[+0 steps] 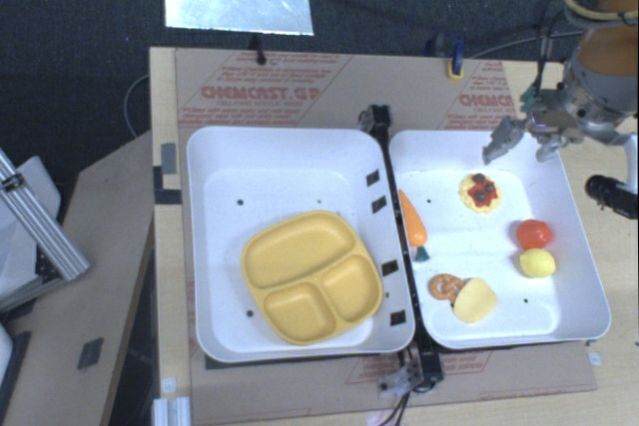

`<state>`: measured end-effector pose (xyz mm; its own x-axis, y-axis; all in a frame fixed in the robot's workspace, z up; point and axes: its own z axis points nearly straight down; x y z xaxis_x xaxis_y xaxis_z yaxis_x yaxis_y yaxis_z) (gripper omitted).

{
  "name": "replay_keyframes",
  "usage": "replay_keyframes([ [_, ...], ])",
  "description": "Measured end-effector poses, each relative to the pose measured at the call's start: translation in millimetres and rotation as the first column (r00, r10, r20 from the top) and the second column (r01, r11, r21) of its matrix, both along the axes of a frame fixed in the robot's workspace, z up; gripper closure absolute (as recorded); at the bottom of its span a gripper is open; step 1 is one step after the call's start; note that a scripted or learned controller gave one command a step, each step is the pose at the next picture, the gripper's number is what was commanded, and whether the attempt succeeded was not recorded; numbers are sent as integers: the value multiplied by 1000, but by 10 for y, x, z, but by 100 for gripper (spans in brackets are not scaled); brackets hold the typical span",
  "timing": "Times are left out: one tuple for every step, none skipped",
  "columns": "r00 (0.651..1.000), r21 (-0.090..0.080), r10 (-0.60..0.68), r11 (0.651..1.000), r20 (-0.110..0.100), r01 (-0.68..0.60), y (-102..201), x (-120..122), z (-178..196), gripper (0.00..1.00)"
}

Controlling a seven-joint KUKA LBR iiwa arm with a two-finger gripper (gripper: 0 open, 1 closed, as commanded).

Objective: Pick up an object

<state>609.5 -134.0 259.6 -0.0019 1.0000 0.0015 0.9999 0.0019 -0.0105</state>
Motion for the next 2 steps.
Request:
replay_keyframes([
  [1000, -2, 2, 1000, 10, -2, 4, 18, 57, 0],
  [1000, -1, -1, 1000, 6, 1, -80, -3, -423, 0],
])
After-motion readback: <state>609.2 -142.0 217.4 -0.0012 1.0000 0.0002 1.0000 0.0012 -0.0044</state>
